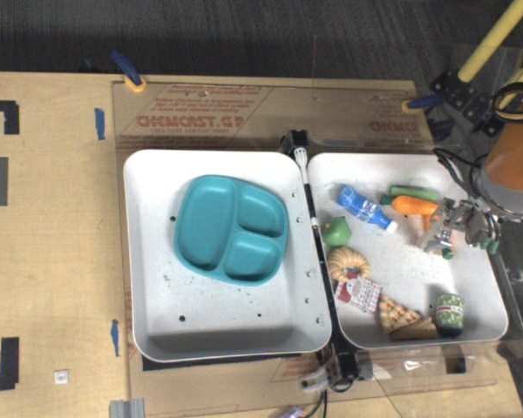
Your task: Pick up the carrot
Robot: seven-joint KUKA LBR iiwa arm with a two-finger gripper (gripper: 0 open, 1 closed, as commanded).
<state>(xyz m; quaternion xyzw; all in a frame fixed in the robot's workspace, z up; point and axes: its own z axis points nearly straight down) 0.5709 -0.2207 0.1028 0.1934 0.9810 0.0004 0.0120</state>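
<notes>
From the overhead camera I see my two-finger metal gripper [439, 233] low in the right white plastic bin [497, 307], just below and right of the orange carrot with its green top [416, 203]. I cannot tell how far it is spread, and nothing is visibly caught in it, so I would not call the carrot held. The carrot lies flat near the bin's far wall, its green end pointing left, close beside a blue and white bottle [365, 209]. That crowding is probably why the arm comes in from the right, on the open side. A green round toy [336, 231], a tan pastry-like toy [346, 262] and a small dark green can [449, 313] lie nearer me. In the left white bin [148, 320] a teal divided plate [231, 228] sits alone, well apart.
</notes>
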